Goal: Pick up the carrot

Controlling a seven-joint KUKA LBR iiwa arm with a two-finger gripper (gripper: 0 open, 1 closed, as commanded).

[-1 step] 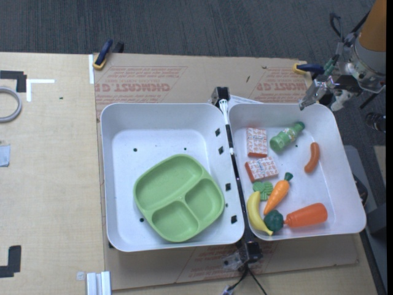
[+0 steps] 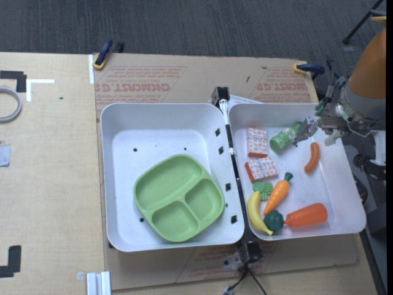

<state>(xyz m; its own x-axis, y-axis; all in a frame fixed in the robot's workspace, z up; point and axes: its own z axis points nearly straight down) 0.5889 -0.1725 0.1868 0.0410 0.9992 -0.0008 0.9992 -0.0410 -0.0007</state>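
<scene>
1. A pale wooden bench (image 2: 49, 183) seen from above at a slant, with dark grey carpet beyond its far edge and a sheet of brown cardboard (image 2: 184, 82) laid under two shallow white bins
2. The left bin (image 2: 116, 128) holds a light green divided plate (image 2: 178, 196) with three compartments, lying toward the near right part of the bin
3. The right bin (image 2: 341, 189) sits just beside the left one, and the two are joined along their shared edge by black clips
4. The carrot (image 2: 277, 194) lies near the middle of the right bin, orange, tilted with its small green top pointing up and to the right
5. Touching or almost touching the carrot's lower end are a yellow banana (image 2: 256, 214), curved along the bin's near left corner, and a dark green broccoli-like piece (image 2: 274, 220)
6. A larger orange vegetable (image 2: 306, 216) lies to the right of the broccoli piece, near the front wall
7. Two red and white cartons (image 2: 258, 155) lie at the left side of this bin, one behind the other, with a small green studded piece (image 2: 264, 189) just in front of them
8. A green can (image 2: 284, 139) lies on its side near the far wall, and a small orange-red sausage (image 2: 312, 157) lies to its right
9. The grey arm with its orange band comes in from the right; its gripper (image 2: 319, 128) hangs over the far right part of the bin, above the can and sausage, well apart from the carrot
10. Whether the gripper is spread or pressed together cannot be told; nothing is seen held in it
</scene>
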